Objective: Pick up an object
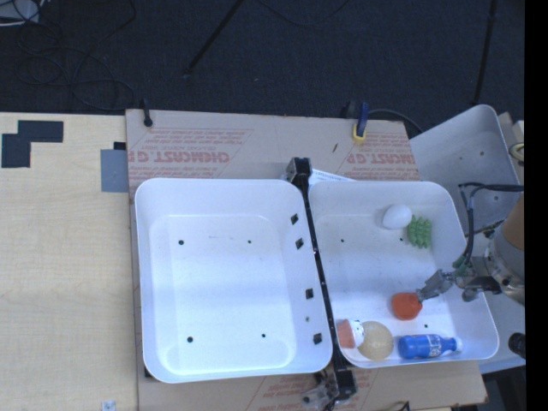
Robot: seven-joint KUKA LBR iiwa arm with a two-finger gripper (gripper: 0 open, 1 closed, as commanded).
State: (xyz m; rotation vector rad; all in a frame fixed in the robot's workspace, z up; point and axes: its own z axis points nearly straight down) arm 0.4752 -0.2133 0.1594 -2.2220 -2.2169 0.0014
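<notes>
Low in the right white bin point(445, 197), my gripper point(435, 287) reaches toward the round red-orange ball point(406, 306), one finger just touching it; whether it's apart or together, I cannot tell. A blue plastic bottle point(428, 346) lies nearby.

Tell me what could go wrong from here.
The hand sits right at the red ball's edge, so it may nudge the ball away rather than catch it. A rolling ball could hit the beige ball or blue bottle nearby. The arm works close to the right bin's wall and may clip it.
</notes>
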